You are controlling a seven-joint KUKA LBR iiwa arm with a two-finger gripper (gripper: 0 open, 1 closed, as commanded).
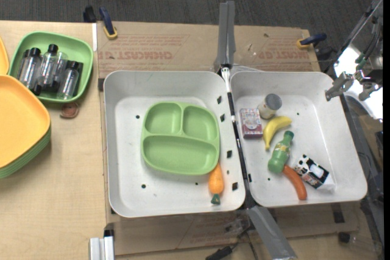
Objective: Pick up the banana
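You see the banana point(275, 129) in the right bin point(341, 189), well apart from the gripper point(339, 87); its state I cannot tell.

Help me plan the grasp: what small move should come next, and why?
Probably bring the pincer left and down over the banana. It hovers at the right bin's far right rim, well away from the fruit, which lies between the small can and green bottle.
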